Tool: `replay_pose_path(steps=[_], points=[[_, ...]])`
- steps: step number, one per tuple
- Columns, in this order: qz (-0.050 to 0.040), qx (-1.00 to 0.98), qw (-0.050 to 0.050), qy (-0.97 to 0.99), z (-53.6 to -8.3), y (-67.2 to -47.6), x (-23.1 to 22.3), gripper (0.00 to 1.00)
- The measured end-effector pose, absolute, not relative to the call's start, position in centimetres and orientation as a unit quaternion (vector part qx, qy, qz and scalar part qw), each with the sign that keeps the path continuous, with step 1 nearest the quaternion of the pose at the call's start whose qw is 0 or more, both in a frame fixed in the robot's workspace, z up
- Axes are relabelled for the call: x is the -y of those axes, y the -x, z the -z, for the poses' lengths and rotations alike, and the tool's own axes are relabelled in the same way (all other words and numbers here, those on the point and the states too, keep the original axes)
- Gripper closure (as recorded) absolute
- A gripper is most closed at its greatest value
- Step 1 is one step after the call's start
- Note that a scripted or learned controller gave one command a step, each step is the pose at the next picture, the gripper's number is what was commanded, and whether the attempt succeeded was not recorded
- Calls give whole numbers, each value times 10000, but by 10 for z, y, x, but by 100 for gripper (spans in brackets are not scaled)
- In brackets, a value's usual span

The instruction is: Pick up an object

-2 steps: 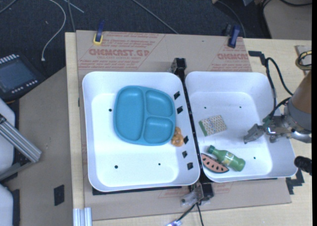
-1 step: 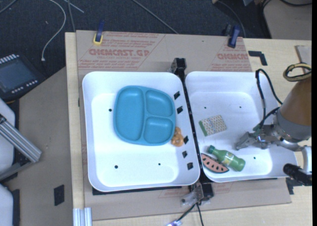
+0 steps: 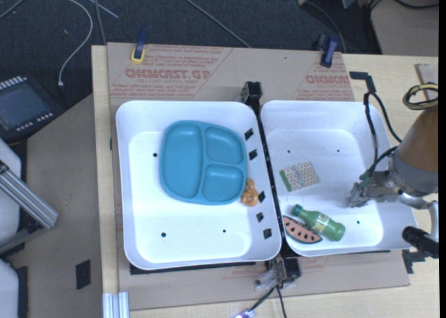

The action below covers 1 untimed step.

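Note:
The right bin (image 3: 313, 121) holds a small patterned grey-green pad (image 3: 300, 176), a green bottle (image 3: 319, 222) lying on its side, and a watermelon-slice toy (image 3: 301, 232) at the front wall. My gripper (image 3: 365, 192) sits low at the bin's right side, to the right of the bottle and the pad, touching neither. In the left bin (image 3: 139, 191) lies a blue divided plate (image 3: 203, 162), with a small orange-brown object (image 3: 250, 193) at its right edge.
The arm (image 3: 421, 156) comes in over the right bin's right rim. A black divider with clips (image 3: 259, 163) runs between the bins. Cables (image 3: 376, 128) trail along the right bin's far right. Blue clamps (image 3: 140, 46) hold the cardboard behind the bins.

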<state>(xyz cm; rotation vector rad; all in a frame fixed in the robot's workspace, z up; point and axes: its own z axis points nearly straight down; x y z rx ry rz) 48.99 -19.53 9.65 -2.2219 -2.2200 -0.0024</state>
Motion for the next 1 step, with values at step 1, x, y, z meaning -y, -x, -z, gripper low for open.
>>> replay_pose_path(steps=[1], points=[[10,7072,-20,7070,-154,-482,193,100]])
